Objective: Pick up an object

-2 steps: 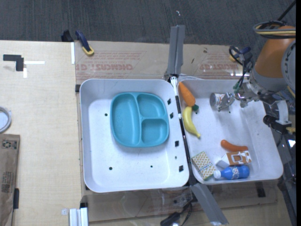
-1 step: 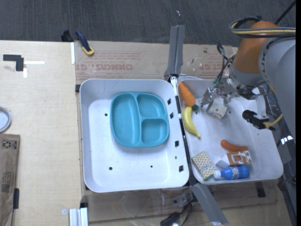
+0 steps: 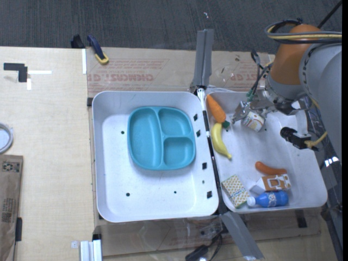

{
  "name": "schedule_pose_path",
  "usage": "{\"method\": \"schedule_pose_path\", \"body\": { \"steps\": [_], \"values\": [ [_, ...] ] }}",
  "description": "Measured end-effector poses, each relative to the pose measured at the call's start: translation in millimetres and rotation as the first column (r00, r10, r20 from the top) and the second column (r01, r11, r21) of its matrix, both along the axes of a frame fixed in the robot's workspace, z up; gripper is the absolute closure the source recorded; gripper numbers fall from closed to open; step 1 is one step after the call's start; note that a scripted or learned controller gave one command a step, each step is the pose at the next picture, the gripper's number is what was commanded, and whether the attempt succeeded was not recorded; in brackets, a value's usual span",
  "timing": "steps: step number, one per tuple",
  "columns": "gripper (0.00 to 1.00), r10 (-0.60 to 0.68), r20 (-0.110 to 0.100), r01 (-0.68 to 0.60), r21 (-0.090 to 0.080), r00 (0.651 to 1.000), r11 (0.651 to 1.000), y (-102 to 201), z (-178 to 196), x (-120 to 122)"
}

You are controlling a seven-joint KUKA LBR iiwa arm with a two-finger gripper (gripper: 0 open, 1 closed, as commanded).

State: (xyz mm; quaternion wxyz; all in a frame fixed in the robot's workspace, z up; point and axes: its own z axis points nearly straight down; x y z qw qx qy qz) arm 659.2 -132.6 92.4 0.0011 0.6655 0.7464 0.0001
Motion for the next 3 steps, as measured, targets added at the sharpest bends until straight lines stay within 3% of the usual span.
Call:
{"method": "schedule_pose_path", "body": {
  "steps": [1, 2, 3],
  "values": [
    [0.0, -0.173, -0.003, 0.173, 0.001, 0.985, 0.985, -6.9, -0.6, -43.1],
    [1.0, -0.176, -0.002, 0.176, 0.001, 0.984, 0.984, -7.7, 9.5, -42.6],
    [1.0, -0.239, -0.002, 0.239, 0.0, 0.971, 0.971, 68.7, 122.2, -36.9]
  ]
}}
